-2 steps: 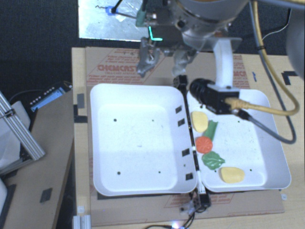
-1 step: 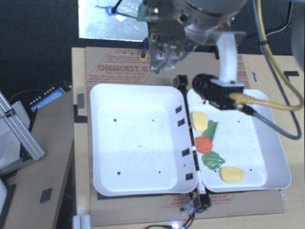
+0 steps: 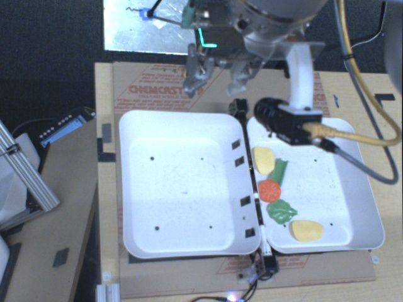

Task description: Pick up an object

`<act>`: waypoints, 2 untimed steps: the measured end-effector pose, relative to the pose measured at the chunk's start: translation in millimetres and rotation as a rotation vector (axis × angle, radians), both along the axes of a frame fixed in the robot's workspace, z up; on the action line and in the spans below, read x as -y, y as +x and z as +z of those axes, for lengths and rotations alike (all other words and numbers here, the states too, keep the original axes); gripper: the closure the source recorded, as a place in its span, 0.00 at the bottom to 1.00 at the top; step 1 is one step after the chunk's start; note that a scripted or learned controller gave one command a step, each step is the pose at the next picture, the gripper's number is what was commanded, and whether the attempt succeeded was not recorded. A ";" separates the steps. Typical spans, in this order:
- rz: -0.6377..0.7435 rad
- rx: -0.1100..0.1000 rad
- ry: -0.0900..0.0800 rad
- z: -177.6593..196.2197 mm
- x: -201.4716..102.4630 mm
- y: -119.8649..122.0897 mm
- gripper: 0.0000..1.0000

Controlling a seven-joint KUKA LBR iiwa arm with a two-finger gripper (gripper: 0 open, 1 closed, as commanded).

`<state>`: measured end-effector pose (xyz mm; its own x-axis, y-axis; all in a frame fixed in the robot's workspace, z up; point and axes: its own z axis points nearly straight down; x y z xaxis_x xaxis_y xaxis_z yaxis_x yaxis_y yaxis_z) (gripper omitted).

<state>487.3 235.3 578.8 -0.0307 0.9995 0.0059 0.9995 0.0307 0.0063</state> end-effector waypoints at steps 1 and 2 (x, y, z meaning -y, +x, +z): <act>0.004 0.002 0.002 11.5 -0.1 0.2 1.00; 0.005 0.001 0.001 11.1 -0.1 0.2 0.00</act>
